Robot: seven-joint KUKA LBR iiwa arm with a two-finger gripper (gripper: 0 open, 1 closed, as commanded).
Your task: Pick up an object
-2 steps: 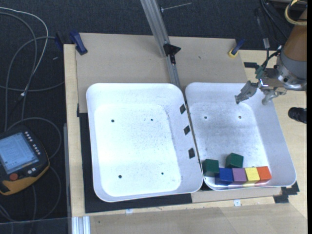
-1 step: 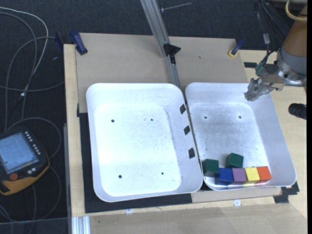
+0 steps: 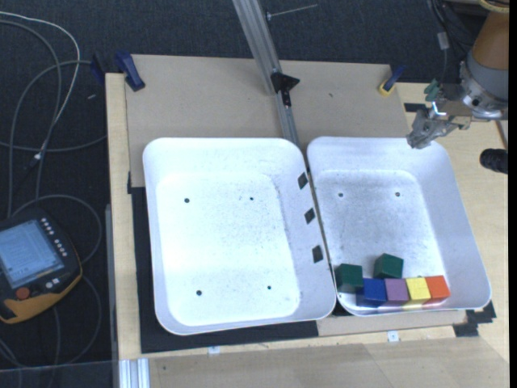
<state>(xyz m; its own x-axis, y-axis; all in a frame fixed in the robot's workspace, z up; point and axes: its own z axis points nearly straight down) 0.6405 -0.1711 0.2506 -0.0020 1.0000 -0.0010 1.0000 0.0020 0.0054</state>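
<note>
Tool (image 3: 422,138) above right bin's (image 3: 452,184) far corner | blocks (image 3: 393,281) along near wall

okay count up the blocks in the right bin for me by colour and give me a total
green blocks: 2
blue block: 1
purple block: 1
yellow block: 1
orange block: 1
Total: 6 blocks, all at the near edge of the right bin.

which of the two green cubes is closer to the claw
The right green cube, sitting behind the coloured row; the left green cube lies farther from the claw.
</note>
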